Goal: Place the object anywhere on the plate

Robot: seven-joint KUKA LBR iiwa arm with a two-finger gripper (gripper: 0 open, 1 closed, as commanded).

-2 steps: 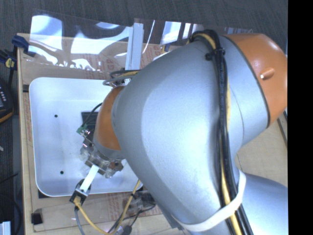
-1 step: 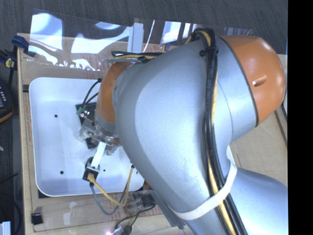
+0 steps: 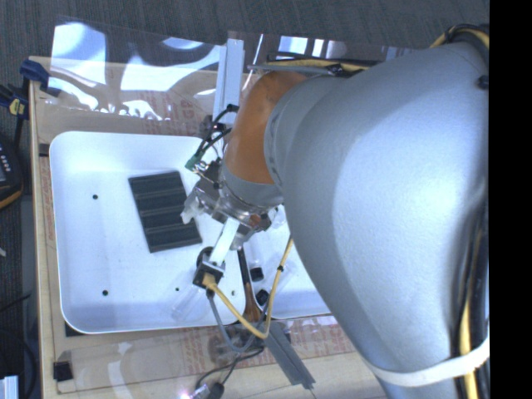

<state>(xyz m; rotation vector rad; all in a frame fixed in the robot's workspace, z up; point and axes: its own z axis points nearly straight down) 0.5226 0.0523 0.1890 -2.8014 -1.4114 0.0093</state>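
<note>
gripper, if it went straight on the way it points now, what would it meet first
Probably the floor of the white bin, close beside the dark ridged slab: the gripper points down there. Depth is unclear, so it might catch the slab's right edge first.

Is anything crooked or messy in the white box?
The dark ribbed slab lies slanted in the white bin, its edges not square with the bin's walls. Nothing looks spilled or broken.
</note>
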